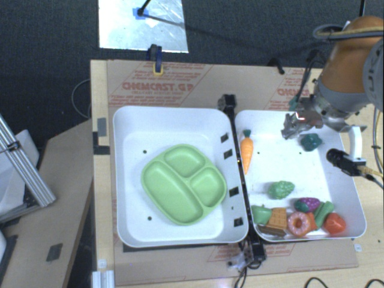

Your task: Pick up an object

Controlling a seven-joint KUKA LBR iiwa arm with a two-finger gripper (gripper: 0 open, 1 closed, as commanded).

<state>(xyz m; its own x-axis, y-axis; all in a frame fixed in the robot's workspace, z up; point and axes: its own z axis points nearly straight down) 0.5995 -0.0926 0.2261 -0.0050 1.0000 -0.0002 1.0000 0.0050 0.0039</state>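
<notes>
White bin [273, 161]; small teal lump [311, 141]

The arm [351, 59] runs off the right edge, the gripper [295, 123] is too blurred to read, and the piled toys [294, 218] partly cover one another.

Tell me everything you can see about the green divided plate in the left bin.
The pale green plastic divided plate lies flat on the floor of the left white bin, roughly central and turned at a slant. It has a rounded outline and three recessed compartments: one long section along its lower left side and two smaller ones at its upper right. All three look bare, with a smooth matte surface. Nothing but the bin floor touches it.
</notes>
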